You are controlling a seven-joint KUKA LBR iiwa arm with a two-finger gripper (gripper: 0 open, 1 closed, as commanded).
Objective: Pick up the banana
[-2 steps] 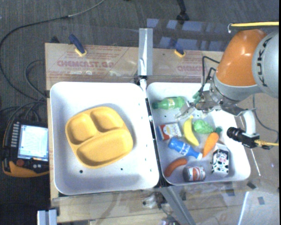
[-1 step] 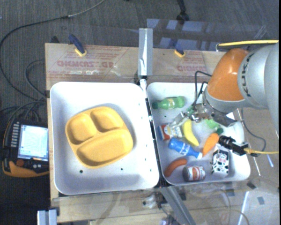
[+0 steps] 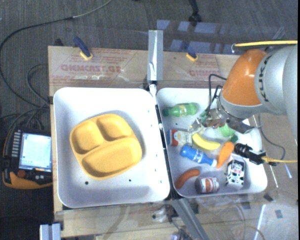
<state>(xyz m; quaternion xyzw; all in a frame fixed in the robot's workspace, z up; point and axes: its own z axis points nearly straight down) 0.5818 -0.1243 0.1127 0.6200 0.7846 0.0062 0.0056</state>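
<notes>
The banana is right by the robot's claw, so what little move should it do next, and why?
Probably a short drop straight down onto the banana. The claw sits just above the banana's upper end in the right bin, and nothing yellow shows between its tips. The blue bottle and carrot crowd the banana's lower side, so coming from above looks safest.

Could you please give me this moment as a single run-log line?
phase: reaching | hand: over right bin, just above banana | banana: lying in bin, not lifted | yellow tray: left bin

only legible bit is "KU" in black on the arm's orange band, just above the hand; the red worktop print is too faint.
</notes>
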